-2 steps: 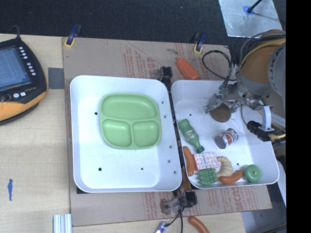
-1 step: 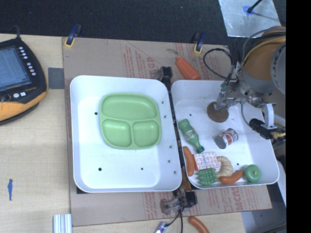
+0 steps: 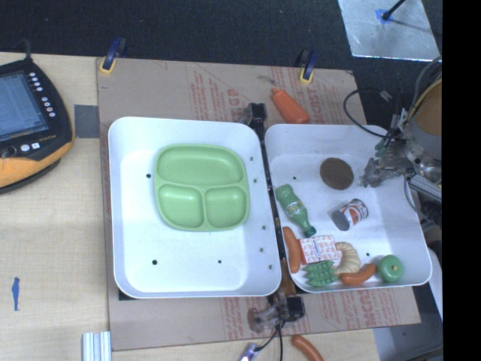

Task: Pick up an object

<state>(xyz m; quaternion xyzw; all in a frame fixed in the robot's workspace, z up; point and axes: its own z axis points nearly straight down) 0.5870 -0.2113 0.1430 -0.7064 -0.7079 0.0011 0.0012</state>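
Reaching in from three o'clock, the grey arm [image 3: 425, 138] ends in a pincer [image 3: 373, 173] poised over the upper right part of the right bin [image 3: 391, 224]. Whether that pincer is wide or narrow cannot be told; it is small and partly blurred, and nothing shows between its tips.

Just at nine o'clock of the pincer lies a brown round disc [image 3: 337, 173], flat on the bin floor and apart from it. At six o'clock of the disc a small can [image 3: 350, 213] lies on its side. At nine o'clock of the can a green bottle [image 3: 294, 210] lies tilted beside the bin's left wall. Along the bin's lower edge, at six o'clock, are an orange carrot [image 3: 292, 249], a red-and-white packet [image 3: 319, 247], a green pea pod [image 3: 319, 272], a croissant [image 3: 347, 256], an orange sausage [image 3: 356, 276] and a green apple [image 3: 390, 268], crowded close together.

The left bin [image 3: 135, 224] carries a green divided plate [image 3: 201, 186] in its upper half.

On the surface [image 3: 52, 254], another carrot [image 3: 289, 106] lies at twelve o'clock of the right bin, outside it. A teach pendant [image 3: 26, 126] rests at nine o'clock, well apart from both bins.
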